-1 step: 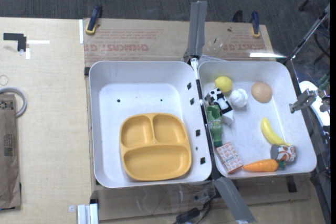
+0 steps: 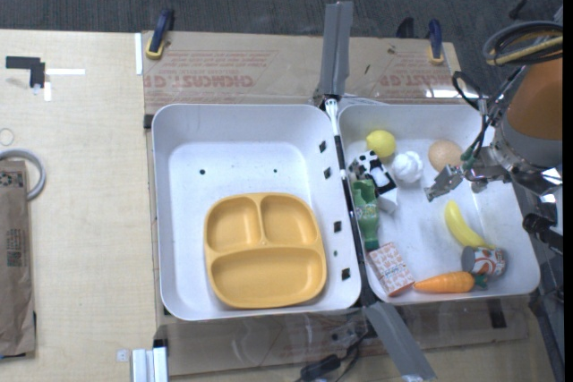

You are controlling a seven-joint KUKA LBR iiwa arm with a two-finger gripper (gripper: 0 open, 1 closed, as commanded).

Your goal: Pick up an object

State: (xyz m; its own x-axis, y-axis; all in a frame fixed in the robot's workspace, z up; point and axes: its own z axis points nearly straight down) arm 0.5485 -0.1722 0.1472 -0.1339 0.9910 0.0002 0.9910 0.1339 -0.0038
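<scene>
The right bin (image 2: 421,112) holds a yellow lemon (image 2: 381,142), a white ball-like object (image 2: 407,166), a tan egg (image 2: 444,154), a banana (image 2: 464,224), a carrot (image 2: 444,284), a small can (image 2: 484,262), a red-patterned carton (image 2: 389,268), a green packet (image 2: 365,201) and a black-and-white toy (image 2: 368,166). My gripper (image 2: 453,180) hangs over the bin's right part, just below the egg and above the banana. Nothing shows between its fingers.
The left bin (image 2: 179,192) carries a yellow divided plate (image 2: 265,248). A grey divider post (image 2: 337,49) rises between the bins. Blue clamps (image 2: 161,33) hold the cardboard at the back. A brown bag (image 2: 16,255) lies at far left.
</scene>
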